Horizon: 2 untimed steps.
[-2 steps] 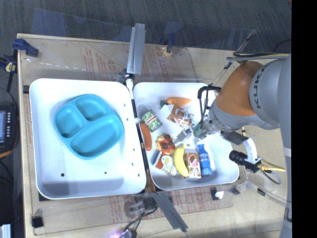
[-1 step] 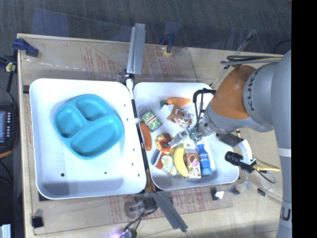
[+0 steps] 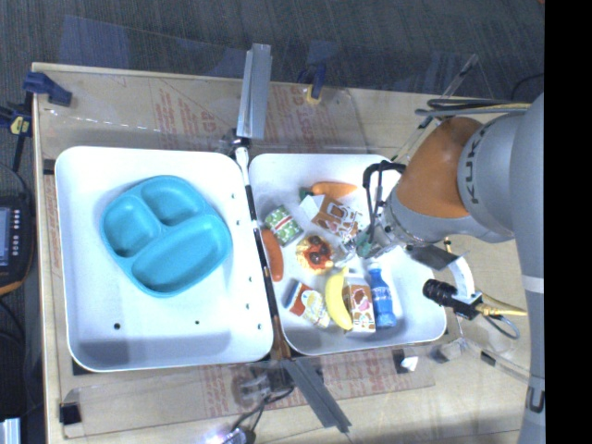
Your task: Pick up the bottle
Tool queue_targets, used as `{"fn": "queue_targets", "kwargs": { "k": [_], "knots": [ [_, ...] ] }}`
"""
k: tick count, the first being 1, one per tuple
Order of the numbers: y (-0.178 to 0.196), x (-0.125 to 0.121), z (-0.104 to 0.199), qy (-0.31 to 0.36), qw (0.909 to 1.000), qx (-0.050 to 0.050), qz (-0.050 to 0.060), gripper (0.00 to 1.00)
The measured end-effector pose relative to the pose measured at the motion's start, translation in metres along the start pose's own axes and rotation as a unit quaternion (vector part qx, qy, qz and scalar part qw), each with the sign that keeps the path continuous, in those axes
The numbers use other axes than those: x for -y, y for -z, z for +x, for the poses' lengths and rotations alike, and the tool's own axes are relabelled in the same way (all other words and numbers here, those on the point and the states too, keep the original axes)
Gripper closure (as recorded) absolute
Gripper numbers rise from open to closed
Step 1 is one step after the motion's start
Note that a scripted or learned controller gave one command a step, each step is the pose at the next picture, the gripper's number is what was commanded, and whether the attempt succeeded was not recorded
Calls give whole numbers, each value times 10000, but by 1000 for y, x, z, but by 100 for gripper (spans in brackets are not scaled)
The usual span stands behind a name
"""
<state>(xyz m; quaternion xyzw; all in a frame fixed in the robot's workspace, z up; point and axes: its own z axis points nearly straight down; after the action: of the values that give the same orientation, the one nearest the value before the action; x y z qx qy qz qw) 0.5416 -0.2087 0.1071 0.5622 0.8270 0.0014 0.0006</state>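
Observation:
The bottle [image 3: 380,297] is small and blue with a white label. It lies in the right bin [image 3: 421,326] near the front right corner, beside a brown snack carton [image 3: 359,304]. My gripper [image 3: 367,244] hangs low over the bin just behind the bottle's top end, among the toy food. The grey arm with its orange band [image 3: 435,185] reaches in from the right and covers the bin's right side.
The right bin also holds a banana [image 3: 336,300], a carrot [image 3: 333,190], a sausage [image 3: 272,254], a green packet [image 3: 280,225], a brown box [image 3: 335,218] and a red fruit [image 3: 315,252]. A blue divided plate [image 3: 166,234] lies in the left bin [image 3: 83,331].

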Motion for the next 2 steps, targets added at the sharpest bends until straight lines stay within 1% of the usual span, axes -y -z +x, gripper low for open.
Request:
{"fn": "queue_targets", "kwargs": {
  "k": [1,2],
  "knots": [
    [0,0,0,1,10000,1,0,0],
    [-15,5,2,191,9998,-14,28,0]
  ]
}}
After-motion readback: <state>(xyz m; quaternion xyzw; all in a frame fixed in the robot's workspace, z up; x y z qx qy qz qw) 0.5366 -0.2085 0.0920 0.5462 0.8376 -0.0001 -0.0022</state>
